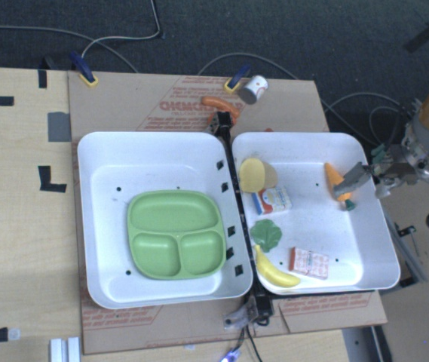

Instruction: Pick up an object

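I see my tool [347,189] at the right bin's [365,277] right side, its grey fingers clamped on an orange carrot-like toy [333,174] with a green tip. The toy sits between the fingers near the bin's right wall. A yellow cup [252,174], small cartons, a green leaf and a banana [274,274] lie well apart to its left.

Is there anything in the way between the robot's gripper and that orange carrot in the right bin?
Nothing visible blocks it. The gripper sits at the right bin's right side, right beside the carrot. The other items, such as the banana and yellow cup, lie further left.
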{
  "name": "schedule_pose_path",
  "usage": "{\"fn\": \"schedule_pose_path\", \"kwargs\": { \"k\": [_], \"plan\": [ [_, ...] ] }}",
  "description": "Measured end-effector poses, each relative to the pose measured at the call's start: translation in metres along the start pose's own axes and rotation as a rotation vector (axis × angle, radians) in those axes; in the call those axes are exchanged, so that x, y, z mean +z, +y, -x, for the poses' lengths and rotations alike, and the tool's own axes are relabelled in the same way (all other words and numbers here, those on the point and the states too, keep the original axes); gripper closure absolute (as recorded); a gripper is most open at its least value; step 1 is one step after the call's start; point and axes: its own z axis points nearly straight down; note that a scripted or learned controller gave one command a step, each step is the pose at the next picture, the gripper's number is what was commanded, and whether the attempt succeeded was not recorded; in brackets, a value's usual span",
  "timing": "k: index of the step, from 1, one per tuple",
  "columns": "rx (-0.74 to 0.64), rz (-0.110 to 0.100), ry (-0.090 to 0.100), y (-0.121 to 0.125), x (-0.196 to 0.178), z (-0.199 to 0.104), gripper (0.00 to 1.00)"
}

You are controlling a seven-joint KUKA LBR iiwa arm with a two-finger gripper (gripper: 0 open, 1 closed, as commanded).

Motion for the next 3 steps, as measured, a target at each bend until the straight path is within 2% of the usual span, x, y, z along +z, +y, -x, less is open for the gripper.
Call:
{"fn": "schedule_pose_path", "kwargs": {
  "k": [1,2,3],
  "plan": [
    [-0.001,-0.002,0.001,-0.034,0.078,-0.064,0.00],
    [0.001,0.009,-0.003,-0.031,0.191,-0.084,0.00],
    [-0.001,0.008,-0.001,0.040,0.192,-0.079,0.00]
  ]
}}
